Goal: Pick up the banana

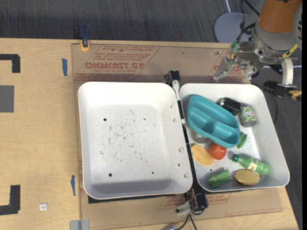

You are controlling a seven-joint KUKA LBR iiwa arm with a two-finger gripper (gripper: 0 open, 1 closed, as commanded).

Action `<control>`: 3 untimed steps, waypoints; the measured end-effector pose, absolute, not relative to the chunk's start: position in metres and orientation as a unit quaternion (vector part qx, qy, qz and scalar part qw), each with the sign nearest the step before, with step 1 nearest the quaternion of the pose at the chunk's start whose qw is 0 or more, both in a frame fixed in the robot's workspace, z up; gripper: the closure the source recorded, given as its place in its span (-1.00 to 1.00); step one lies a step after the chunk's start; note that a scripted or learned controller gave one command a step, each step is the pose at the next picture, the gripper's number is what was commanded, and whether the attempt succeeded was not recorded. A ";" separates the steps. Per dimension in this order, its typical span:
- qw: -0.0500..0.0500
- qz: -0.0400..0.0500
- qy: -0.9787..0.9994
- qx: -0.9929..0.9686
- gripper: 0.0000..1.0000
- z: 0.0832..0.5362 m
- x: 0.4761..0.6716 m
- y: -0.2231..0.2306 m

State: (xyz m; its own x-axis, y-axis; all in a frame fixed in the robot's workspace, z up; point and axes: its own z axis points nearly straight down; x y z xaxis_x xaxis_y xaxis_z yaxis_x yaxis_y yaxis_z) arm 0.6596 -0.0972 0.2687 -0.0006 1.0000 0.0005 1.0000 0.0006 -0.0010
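Reaching for the banana [202,155] calls for a descent into the right bin [274,128], near its left wall, clear of the teal tray [212,120] just beyond it. Hovering past the bin's far edge, the gripper [236,65] is too blurred to judge — its opening cannot be told.

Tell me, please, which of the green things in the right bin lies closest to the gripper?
The round green-and-white can near the bin's far right corner. The green bottle and the green vegetable lie toward the near edge, farther from the gripper.
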 end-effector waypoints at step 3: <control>-0.002 -0.001 -0.841 -0.540 1.00 0.195 0.526 -0.004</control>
State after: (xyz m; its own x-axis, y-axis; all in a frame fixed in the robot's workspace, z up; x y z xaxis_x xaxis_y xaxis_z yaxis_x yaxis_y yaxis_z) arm 0.5257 -0.0038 0.1950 -0.4162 0.9093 -0.0023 0.9093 0.4162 0.0032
